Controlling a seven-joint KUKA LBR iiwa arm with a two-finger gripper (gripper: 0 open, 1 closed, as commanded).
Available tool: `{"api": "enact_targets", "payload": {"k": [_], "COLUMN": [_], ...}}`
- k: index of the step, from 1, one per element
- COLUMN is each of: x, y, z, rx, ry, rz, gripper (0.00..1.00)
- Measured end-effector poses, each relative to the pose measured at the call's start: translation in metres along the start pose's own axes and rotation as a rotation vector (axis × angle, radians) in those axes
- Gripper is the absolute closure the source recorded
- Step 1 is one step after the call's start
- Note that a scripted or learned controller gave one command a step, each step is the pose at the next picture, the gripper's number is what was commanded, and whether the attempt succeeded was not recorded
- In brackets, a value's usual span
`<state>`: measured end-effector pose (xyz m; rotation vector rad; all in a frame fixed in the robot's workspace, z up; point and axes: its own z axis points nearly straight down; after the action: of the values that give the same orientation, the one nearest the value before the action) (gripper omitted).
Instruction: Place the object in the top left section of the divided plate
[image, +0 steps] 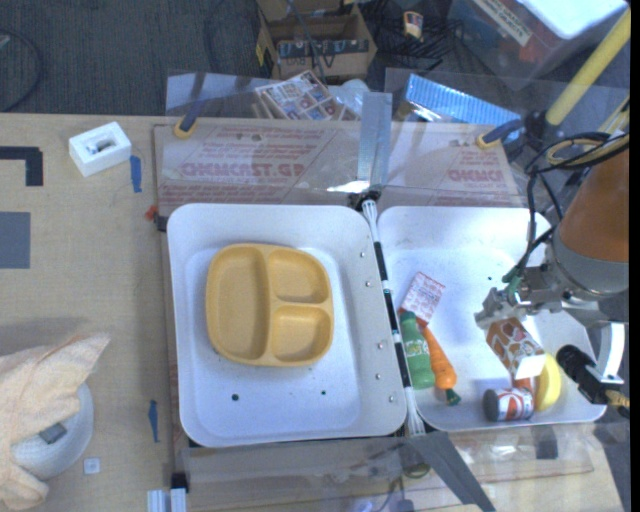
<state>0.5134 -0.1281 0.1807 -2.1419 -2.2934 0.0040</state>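
A pale wooden bench (80, 260) is seen carrying two shallow white plastic bins: one (470, 245) beneath the gripper (505, 300), the other (190, 330) left of it. A small white box (100, 148) lies far beyond, top-left.

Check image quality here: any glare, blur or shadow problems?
Camera view: glare washes out the right white bin floor; the clear plastic sheets behind the bins reflect light; the grey arm with the orange band looks soft; the yellow divided plate is evenly lit and sharp.
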Motion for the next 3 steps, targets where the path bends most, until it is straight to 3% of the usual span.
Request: {"api": "enact_targets", "payload": {"k": [1, 2, 3], "x": [0.077, 0.159, 0.233], "y": [0.05, 0.06, 0.108], "z": [-0.001, -0.001, 0.006], "rx": [-0.001, 0.0, -0.001], "ry": [-0.002, -0.002, -0.003], "rz": [-0.16, -0.158, -0.313], "gripper": [1.0, 1.0, 1.0]}}
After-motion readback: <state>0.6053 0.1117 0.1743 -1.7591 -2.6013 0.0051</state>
